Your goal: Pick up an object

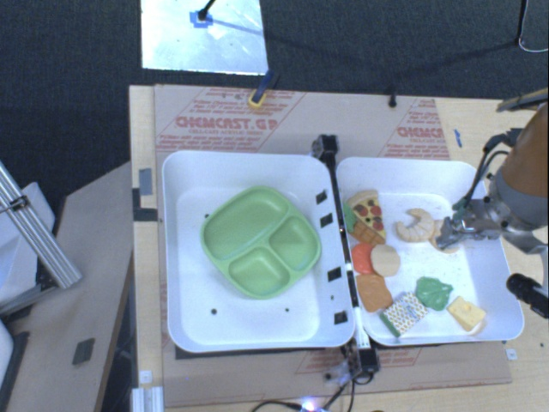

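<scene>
The right bin [480, 178] holds several toy foods: a pizza slice [367, 215], a tan croissant [418, 225], a red and cream piece [376, 259], an orange piece [374, 292], a green leafy piece [433, 293], a patterned block [404, 313] and a yellow cheese wedge [467, 313]. My gripper [453, 233] hangs low over the right bin, just right of the croissant, close to it or touching it. The arm comes in from the right edge.
The left bin [184, 316] holds a green divided plate [260, 241]. A black divider [339, 247] runs between the bins. A shiny metal sheet [204, 24] lies beyond the bench at the top. An aluminium frame [26, 230] stands at the left.
</scene>
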Robot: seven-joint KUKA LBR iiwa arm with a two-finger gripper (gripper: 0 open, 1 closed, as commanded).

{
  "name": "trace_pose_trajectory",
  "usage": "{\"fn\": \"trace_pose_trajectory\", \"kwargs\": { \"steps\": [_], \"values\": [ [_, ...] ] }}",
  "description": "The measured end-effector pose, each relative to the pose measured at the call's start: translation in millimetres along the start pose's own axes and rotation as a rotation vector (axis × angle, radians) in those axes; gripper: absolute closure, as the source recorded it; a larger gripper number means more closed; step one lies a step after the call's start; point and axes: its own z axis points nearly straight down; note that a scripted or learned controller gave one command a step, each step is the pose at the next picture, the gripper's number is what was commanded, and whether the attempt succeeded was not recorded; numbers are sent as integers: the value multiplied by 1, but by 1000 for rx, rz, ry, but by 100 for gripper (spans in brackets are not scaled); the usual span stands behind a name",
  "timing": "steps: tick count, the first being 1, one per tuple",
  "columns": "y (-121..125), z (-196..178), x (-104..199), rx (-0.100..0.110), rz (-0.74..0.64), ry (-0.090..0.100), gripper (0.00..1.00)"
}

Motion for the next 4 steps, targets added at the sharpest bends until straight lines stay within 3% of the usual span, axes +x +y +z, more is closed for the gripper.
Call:
{"fn": "trace_pose_trajectory", "kwargs": {
  "steps": [1, 3, 4],
  "values": [
    [2, -28, 0, 2, 0, 0, 100],
    [63, -35, 94, 3, -5, 3, 100],
    [65, -14, 104, 7, -1, 2, 100]
  ]
}}
